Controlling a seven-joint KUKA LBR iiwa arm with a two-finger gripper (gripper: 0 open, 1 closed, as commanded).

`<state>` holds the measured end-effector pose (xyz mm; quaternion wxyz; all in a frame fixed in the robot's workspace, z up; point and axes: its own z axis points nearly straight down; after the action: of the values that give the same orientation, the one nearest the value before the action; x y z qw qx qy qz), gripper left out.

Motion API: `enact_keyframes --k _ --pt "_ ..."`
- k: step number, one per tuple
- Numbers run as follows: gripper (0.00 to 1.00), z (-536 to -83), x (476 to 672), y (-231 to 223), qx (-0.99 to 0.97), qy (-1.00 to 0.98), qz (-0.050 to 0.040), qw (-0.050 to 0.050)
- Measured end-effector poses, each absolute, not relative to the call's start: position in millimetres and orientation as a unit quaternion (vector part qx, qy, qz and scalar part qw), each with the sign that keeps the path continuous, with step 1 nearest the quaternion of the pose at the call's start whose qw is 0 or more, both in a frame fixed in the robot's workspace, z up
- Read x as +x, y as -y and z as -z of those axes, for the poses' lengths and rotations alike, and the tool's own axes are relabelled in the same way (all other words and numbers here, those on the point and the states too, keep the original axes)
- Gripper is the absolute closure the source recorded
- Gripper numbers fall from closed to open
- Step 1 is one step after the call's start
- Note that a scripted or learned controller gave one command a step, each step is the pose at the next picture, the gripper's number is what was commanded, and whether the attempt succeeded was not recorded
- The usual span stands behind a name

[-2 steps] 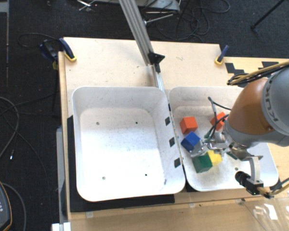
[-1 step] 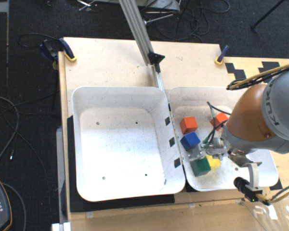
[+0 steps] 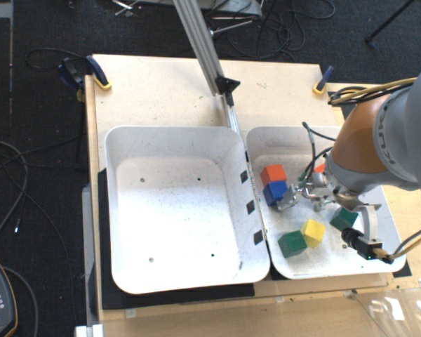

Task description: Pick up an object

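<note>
Blue cube (image 3: 274,192) beside gripper (image 3: 295,197), low in right bin (image 3: 266,142) probably to grasp; finger state impossible to tell.

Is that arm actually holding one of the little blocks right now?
It cannot be told. The gripper sits low in the right bin, right beside the blue block, but no block shows clearly between its fingers.

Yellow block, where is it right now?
The yellow block sits in the right bin, near its front edge. It touches the green block on its left, and the blue block lies farther back.
</note>
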<state>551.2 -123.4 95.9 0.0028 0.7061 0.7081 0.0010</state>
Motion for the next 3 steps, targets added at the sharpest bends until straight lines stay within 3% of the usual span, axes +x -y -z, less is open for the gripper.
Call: enact_keyframes --k 1,2,3 --pt "0.0 -105 495.8 119 0.708 -0.706 0.001 -0.001" --pt "0.0 -95 562.9 107 0.705 -0.709 -0.0012 0.002" --pt "0.0 -96 522.2 146 0.709 -0.705 0.0001 0.001"
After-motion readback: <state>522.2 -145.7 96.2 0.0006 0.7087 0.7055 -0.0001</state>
